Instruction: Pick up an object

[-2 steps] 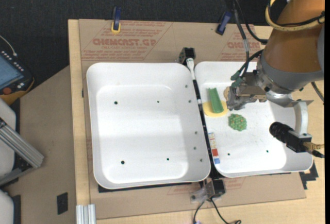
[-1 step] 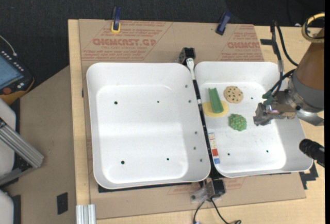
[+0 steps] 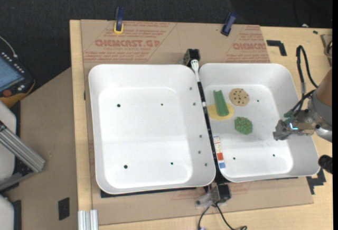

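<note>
Two shallow white bins sit side by side on the cardboard-covered bench, and the gripper (image 3: 283, 131) hangs over the right part of the right bin (image 3: 274, 73), close to that bin's right wall. Whether it is open or closed cannot be told from this view, and nothing is seen held in it. Three small objects lie in the same bin, all to the gripper's left. Nearest is a green bumpy ball (image 3: 243, 125), near the gripper but clearly apart from it. Farther left and a little up the view sits a round chocolate-chip cookie (image 3: 239, 97). Farthest from the gripper, by the bin's left wall, a green stick-shaped piece (image 3: 221, 102) lies across a pale yellow disc (image 3: 214, 112), touching it. The left bin (image 3: 142, 134) lies well beyond these objects
</note>
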You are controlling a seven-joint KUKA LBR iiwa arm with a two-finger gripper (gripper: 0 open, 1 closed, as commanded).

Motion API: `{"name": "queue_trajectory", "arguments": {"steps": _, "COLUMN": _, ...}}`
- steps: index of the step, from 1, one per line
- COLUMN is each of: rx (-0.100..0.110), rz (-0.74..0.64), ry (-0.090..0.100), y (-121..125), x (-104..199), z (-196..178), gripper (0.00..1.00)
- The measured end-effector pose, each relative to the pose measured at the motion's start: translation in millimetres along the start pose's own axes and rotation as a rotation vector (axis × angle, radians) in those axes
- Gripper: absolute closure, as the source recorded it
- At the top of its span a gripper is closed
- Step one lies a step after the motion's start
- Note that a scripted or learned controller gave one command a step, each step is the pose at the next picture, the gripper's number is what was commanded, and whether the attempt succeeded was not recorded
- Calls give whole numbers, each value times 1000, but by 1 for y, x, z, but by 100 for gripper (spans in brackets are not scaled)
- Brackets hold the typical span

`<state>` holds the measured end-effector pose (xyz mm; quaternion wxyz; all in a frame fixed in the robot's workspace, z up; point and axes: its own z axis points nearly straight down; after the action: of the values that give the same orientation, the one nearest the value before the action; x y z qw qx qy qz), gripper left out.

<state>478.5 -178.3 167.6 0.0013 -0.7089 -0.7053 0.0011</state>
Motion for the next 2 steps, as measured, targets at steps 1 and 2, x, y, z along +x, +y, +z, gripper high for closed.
{"name": "queue_trajectory", "arguments": {"steps": 1, "rx": -9, "rz": -10, "ry": -2, "y": 50, "x": 26, "z": -18, "gripper": 100}}
{"name": "queue_trajectory", "arguments": {"steps": 2, "rx": 0, "rz": 0, "ry": 1, "y": -2, "x": -18, "z": -10, "gripper": 100}}
